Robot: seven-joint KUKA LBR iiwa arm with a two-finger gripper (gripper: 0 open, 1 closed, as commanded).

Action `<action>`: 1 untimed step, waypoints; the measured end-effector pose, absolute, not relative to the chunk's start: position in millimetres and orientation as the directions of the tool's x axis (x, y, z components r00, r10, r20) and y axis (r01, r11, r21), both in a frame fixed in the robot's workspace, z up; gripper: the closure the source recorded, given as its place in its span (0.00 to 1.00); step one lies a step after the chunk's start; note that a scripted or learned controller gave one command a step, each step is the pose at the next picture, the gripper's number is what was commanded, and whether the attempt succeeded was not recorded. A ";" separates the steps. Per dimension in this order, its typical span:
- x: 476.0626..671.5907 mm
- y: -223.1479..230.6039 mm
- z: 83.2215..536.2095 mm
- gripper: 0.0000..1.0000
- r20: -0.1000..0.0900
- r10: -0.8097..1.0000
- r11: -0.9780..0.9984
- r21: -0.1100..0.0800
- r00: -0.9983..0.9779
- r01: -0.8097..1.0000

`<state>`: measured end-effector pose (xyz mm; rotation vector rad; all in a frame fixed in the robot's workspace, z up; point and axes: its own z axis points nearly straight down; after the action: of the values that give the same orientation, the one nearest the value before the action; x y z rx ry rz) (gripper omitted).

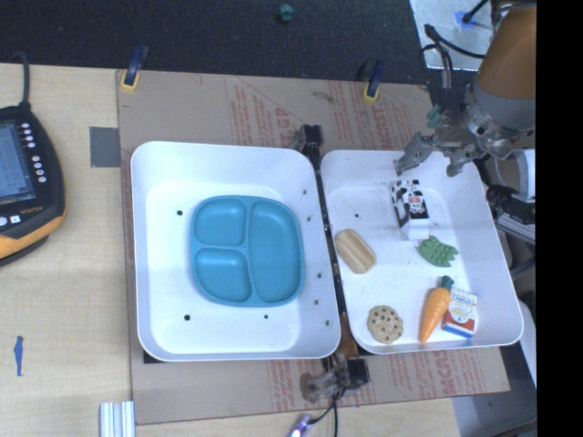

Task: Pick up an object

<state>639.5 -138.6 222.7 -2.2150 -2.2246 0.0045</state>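
Note:
My gripper (430, 161) hangs over the far part of the right bin (483, 235), its two fingers spread open with nothing between them. Just in front of it lies a small black-and-white toy (410, 200) on a white base. Further forward in the same bin are a green leafy piece (438, 250), a tan bread roll (354, 250), a chocolate-chip cookie (384, 323), an orange carrot (435, 309) and a small carton (462, 314).
The left bin (155, 244) holds a blue divided plate (247, 248). A teach pendant (23, 176) lies at the bench's left edge. Clamps (368, 78) pin the cardboard at the back. The arm's orange band (510, 53) is at the upper right.

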 end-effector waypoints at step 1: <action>651.3 -153.1 168.3 0.00 -0.002 1.000 0.004 -0.006 -0.004 1.000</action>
<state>651.3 -153.1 168.3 -2.2148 -2.2238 0.0088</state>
